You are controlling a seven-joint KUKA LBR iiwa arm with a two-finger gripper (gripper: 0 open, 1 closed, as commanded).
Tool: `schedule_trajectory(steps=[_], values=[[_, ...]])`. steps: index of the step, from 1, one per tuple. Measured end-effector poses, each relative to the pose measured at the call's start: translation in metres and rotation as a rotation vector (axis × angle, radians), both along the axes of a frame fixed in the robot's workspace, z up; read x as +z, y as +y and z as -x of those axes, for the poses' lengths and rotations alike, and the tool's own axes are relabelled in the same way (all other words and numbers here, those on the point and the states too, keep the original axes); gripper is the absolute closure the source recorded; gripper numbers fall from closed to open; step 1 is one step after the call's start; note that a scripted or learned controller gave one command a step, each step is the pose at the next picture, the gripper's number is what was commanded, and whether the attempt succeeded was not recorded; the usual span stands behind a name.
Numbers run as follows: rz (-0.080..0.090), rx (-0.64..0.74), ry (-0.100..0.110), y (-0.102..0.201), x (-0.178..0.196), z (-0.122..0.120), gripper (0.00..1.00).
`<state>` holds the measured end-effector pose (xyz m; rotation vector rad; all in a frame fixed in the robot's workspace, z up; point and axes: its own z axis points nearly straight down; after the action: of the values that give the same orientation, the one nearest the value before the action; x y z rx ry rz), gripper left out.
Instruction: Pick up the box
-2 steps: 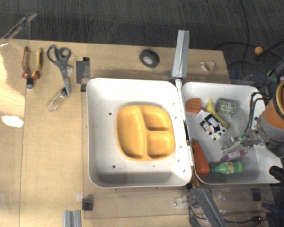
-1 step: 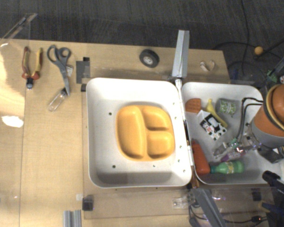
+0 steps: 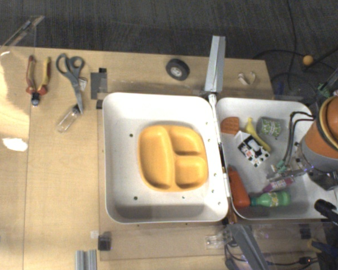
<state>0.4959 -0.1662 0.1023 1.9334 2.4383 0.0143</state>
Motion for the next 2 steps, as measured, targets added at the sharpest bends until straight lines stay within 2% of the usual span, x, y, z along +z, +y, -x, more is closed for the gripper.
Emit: schedule_trajectory(steps=[1,2], values=[[0.0,0.0,0.0,0.0,0.0,0.0,0.0],[0.001,0.004,-0.006,0.001,0.011,-0.003,1.0]])
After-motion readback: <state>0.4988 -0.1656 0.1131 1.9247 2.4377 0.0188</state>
